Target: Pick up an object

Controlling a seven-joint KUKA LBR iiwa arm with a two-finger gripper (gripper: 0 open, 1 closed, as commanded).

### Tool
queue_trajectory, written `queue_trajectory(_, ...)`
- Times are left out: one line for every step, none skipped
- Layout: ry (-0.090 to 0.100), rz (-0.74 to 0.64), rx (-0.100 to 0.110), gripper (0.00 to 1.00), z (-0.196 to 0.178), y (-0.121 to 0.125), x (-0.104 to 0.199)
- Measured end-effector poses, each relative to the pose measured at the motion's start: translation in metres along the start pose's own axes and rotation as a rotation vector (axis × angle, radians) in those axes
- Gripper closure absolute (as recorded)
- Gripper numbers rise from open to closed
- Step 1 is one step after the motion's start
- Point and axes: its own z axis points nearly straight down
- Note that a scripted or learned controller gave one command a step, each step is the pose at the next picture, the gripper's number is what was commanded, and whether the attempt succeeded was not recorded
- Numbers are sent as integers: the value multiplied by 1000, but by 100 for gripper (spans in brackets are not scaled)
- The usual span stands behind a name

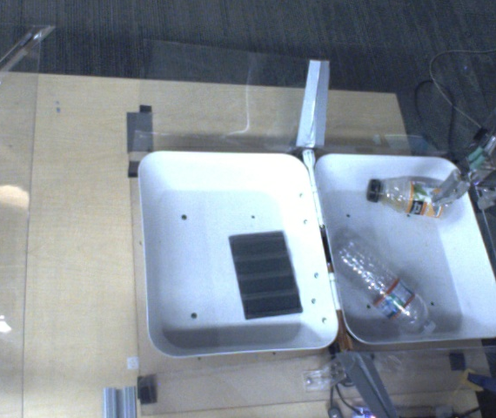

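No text, brand, number or sign can be read anywhere. The bottle (409,196) lying at the far side of the right bin (483,259) wears a dark and yellow label, too blurred to make out. The clear bottle (378,287) nearer in the same bin has a small label with red and blue patches, also unreadable. The dark ribbed block (265,273) in the left bin (170,233) carries no marking that shows.
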Motion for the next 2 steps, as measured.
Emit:
queue_trajectory(-3,-276,-5,0,-116,15,1)
queue_trajectory(1,-241,0,0,13,102,34)
